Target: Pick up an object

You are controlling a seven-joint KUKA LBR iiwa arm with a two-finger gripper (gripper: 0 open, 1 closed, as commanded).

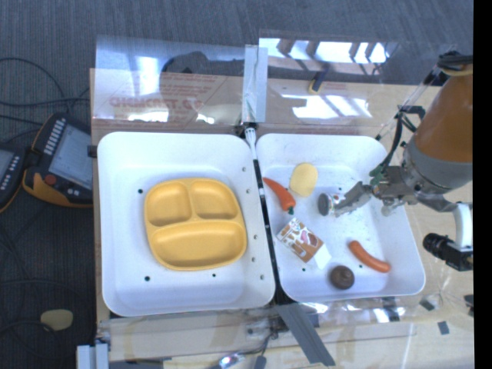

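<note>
In the right bin [400, 283] lie a yellow lemon-like piece [304, 179], a red-orange pepper [280, 194], a small printed packet [300, 239], an orange sausage [369, 256] and a brown round piece [342, 277]. My gripper [336, 203] reaches in from the right and hangs low over the middle of this bin. It is just right of the yellow piece and above the sausage and packet. Nothing can be seen held in it.
The left bin [115, 283] holds a yellow divided plate [196, 223]. A central wall [261, 221] separates the two bins. Clear plastic sheets [254, 83] stand behind both bins. A teach pendant [58, 160] lies on the floor at left.
</note>
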